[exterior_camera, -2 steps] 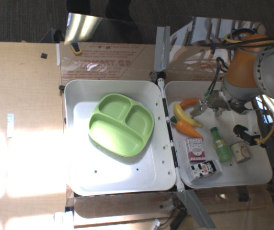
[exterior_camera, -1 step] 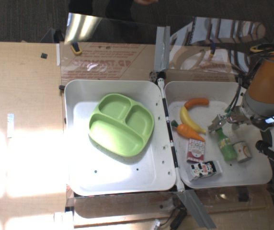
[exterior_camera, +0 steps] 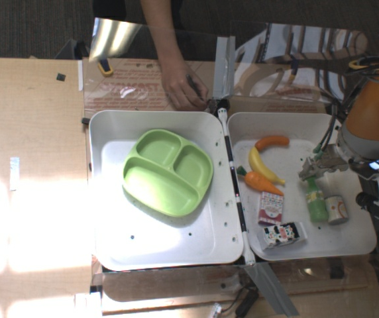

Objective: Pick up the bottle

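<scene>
Grey metal gripper [exterior_camera: 313, 171] on the orange-banded arm [exterior_camera: 370, 111] hangs low in the right white bin [exterior_camera: 358, 244], its tip a blurred tangle — whether the fingers are parted or closed cannot be told. Directly below it, touching or nearly so, lies the small green plastic bottle [exterior_camera: 317, 204], its neck partly hidden by the tip. Just right of the bottle sits a short grey can [exterior_camera: 337, 210], label unreadable. Left of the gripper lie a yellow banana [exterior_camera: 264, 166], two orange carrots [exterior_camera: 262, 181] and two small printed cartons [exterior_camera: 271, 208]. Further left, the other bin holds a green divided plate [exterior_camera: 168, 172]. A person's hand [exterior_camera: 184, 90] rests beyond the bins, the arm cut off above.
</scene>
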`<state>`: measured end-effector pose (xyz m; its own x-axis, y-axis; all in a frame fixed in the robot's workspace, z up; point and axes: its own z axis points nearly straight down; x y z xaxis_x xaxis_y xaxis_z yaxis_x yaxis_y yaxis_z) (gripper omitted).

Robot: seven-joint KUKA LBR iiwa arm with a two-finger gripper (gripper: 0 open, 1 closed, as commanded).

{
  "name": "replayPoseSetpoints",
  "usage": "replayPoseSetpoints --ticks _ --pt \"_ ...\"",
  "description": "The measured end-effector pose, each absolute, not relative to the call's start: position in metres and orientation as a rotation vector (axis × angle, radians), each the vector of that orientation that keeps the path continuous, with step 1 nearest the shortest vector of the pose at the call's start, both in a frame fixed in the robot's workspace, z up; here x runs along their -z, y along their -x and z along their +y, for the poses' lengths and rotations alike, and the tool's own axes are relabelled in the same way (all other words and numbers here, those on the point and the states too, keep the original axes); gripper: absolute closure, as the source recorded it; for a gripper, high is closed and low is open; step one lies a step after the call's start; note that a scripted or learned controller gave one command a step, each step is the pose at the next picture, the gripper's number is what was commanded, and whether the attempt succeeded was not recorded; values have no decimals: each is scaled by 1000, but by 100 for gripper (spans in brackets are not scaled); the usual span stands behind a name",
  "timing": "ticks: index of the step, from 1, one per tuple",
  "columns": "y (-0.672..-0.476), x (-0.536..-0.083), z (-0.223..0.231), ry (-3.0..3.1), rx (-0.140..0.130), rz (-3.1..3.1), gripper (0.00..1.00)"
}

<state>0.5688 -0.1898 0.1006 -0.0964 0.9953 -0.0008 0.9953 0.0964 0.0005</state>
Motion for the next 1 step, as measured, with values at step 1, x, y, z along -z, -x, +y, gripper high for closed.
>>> replayPoseSetpoints --ticks 1 --pt "-549 -246 -172 -2082 2 2352 100"
